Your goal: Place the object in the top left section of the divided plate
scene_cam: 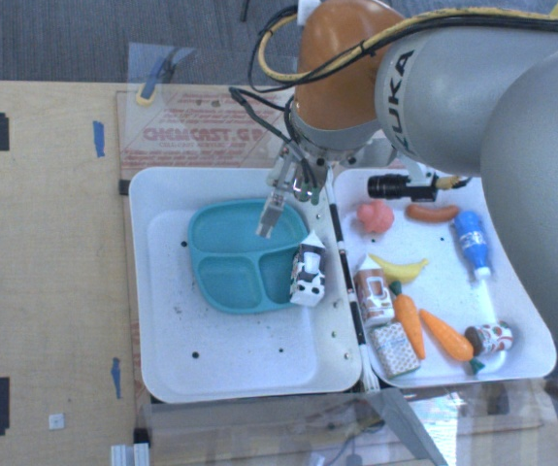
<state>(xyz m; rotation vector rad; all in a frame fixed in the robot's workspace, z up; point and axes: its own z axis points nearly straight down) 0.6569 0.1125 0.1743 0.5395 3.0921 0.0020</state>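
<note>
Hand (pixel 271 216) hangs over the far part of the teal three-section divided plastic plate (pixel 222 284) in the left shallow white bin (pixel 162 348), fingertips low above the plate's wide far section; cannot tell from this slant whether the fingers are spread or closed, and nothing is visible between them. The likely task object, a small black-and-white cow-patterned milk carton (pixel 307 274), stands just beside the hand, toward the near side and slightly toward the arm's side, leaning on or touching the plate's rim at that edge, not inside any section. Risk one, as a judgement: the carton sits at the plate's rim and close to the wall between the bins, so a descending finger could catch the rim or wall, tip the carton, or shove the light plate across the bin floor. Risk two: if the plate shifts, the target section moves with it and a programmed drop point could land the carton on a divider ridge, where it would topple into the wrong section. Risk three: the carton is tall and narrow, so a release from height may knock it over. Open room: beyond the plate, on the side away from the arm and toward the near bin edge, the bin floor is bare. Toward the arm's side clearance is tight against the dividing wall, with the right bin (pixel 541 357) crowded by toy food.
</note>
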